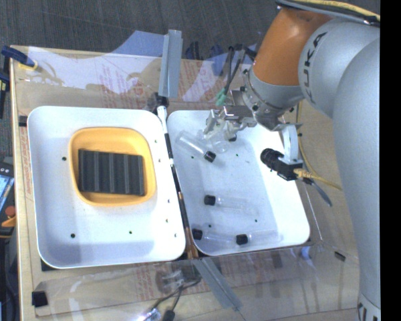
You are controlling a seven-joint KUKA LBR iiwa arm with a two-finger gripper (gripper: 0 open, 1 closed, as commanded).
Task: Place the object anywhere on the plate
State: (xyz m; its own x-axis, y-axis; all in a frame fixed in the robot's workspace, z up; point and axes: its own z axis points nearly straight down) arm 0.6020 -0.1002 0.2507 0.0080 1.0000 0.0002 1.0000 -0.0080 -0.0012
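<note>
The yellow plate (pixel 111 138) lies in the left bin (pixel 53 239), and a dark ribbed block (pixel 111 171) rests on it. The right bin (pixel 291 216) holds clear tubes with black caps. One tube (pixel 192 145) lies near the bin's top left, another (pixel 228 204) in the middle, and a third (pixel 220 235) along the front wall. My gripper (pixel 220 127) hangs low over the right bin's far end, just right of and above the first tube. I see nothing clearly held by it.
A black fitting with a yellow cable (pixel 281 164) hangs off the arm over the right bin's right side. A grey divider bar (pixel 169 62) stands behind the bins. Cardboard and loose parts surround both bins.
</note>
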